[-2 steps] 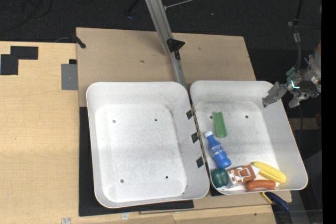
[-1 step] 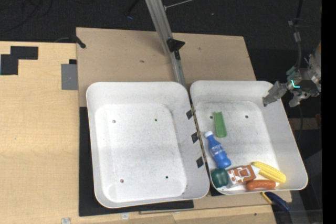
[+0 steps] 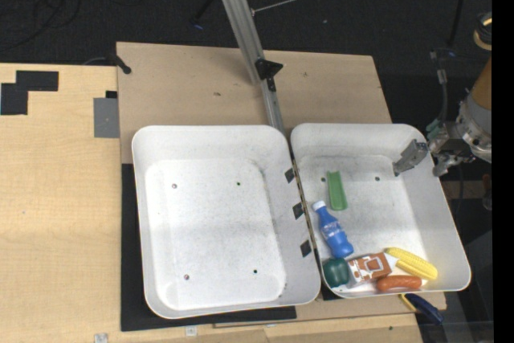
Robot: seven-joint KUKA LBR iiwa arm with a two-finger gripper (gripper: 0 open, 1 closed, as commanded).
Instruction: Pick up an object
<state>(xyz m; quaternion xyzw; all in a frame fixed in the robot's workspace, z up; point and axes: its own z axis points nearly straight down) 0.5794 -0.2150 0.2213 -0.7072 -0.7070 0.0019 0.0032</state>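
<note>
Nearest the camera, a sausage (image 3: 399, 283), corn (image 3: 412, 263) and a small carton (image 3: 368, 266) crowd the right bin's (image 3: 365, 142) front corner, with a green lump (image 3: 336, 272) beside them; a blue bottle (image 3: 332, 230) and a green block (image 3: 335, 190) lie further back. None has been lifted. At the bin's right rim the gripper (image 3: 424, 156) hangs with nothing between its fingers; how wide they stand I cannot tell. Reaching, closing and lifting all appear to remain.
</note>
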